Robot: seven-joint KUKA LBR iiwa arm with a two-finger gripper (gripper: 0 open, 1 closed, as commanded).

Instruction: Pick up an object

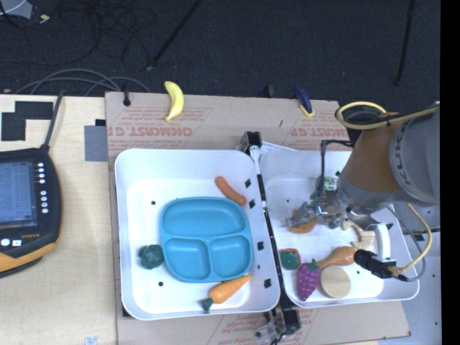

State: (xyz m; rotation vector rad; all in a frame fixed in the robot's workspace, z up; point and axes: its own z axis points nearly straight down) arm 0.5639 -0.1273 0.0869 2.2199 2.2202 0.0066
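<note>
The object nearest the gripper [310, 214] is an orange, flattish piece [302, 226] lying by the middle of the right bin [287, 185], just under the fingertips; whether it is touched or merely overhung I cannot tell, and the view does not settle whether the tool is apart or together.

Along that bin's near edge lie a purple grape bunch [307, 279] and a round tan disc [335, 282], close together, with a small red-and-teal toy [290, 258] at the near left corner and a tan, orange-tipped piece [338, 256] just behind the disc. In the left bin [133, 171], a carrot [228, 290] lies at the near edge, a dark green lump [151, 256] toward the left wall, a blue divided plate [207, 237] in the middle, and a sausage [231, 190] toward the far right. Beyond the bins, a banana [173, 100] rests on the cardboard's far edge.

To do this step well, I would judge that the gripper should centre over the orange piece, come straight down so both tips straddle it, close fully, then lift slowly; being low and flat, the piece may slip out, and the bin's left wall stands near.
</note>
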